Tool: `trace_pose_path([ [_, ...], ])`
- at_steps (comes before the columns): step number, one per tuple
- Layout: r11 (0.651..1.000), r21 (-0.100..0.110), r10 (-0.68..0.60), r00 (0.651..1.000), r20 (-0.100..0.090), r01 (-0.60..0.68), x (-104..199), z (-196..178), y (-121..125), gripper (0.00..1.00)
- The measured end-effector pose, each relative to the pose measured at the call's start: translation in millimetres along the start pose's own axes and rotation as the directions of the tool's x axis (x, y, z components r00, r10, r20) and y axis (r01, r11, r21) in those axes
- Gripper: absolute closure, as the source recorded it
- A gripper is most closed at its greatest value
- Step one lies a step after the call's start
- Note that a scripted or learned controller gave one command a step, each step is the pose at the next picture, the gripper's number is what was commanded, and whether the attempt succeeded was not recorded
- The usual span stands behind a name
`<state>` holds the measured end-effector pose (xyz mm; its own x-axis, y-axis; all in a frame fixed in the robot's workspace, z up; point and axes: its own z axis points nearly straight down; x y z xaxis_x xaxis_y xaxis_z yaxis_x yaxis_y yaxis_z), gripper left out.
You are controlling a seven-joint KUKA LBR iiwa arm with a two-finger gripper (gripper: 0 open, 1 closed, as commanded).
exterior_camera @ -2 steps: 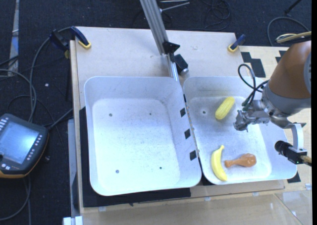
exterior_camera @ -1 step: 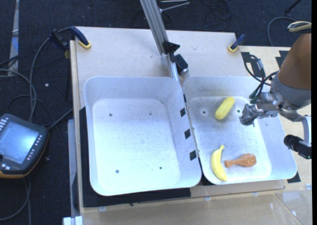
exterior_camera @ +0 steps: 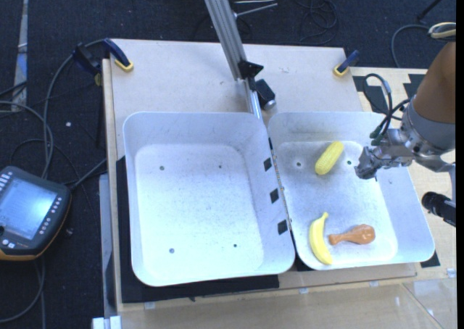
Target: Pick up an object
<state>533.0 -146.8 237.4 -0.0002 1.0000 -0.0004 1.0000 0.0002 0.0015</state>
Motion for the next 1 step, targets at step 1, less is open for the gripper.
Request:
trace_pose_path([
  [1,1.000,0.001,-0.005,1.000,-0.001,0.005,54.6,-7.0,22.6,1.00],
])
